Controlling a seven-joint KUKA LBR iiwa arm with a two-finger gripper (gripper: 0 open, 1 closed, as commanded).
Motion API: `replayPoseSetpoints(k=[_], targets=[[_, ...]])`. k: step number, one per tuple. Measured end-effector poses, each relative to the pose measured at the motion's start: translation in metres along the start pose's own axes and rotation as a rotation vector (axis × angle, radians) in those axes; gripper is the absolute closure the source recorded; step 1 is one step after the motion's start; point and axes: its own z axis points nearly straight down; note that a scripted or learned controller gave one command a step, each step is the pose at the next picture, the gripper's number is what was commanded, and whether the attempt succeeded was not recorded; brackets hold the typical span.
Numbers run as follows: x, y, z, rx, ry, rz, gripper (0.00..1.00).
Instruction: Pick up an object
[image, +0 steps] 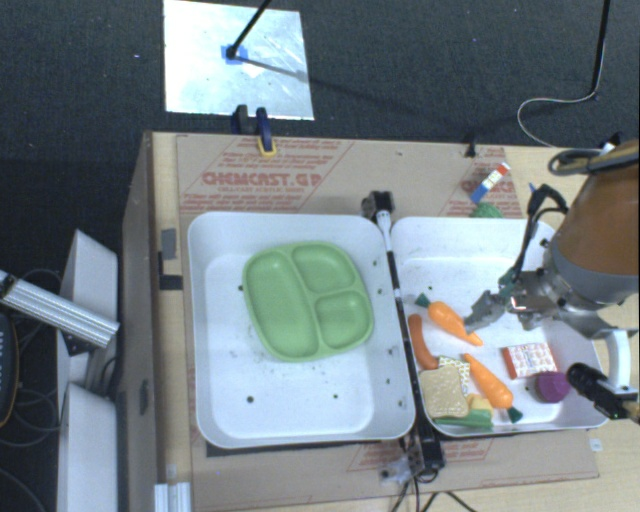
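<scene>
In the right bin (450, 245) lie several toy foods: an orange carrot (446, 319), a second carrot (489, 381), a reddish sausage (420, 343), a tan cracker (444, 390), a red-and-white packet (527, 359) and a purple piece (548, 386). My gripper (487, 307) hangs low over this bin, just right of the upper carrot, on the arm reaching in from the right. Nothing shows between its fingers.
The left bin (225, 400) holds a green divided plate (308, 299). A black bar (392, 290) runs between the two bins. A small red, white and blue object (489, 184) and a green bit (487, 210) lie on the board behind the right bin.
</scene>
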Motion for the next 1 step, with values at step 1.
replayPoseSetpoints(k=[1], targets=[[-0.0253, 0.0444, 0.1229, 0.004, 0.0, 0.002, 0.0]])
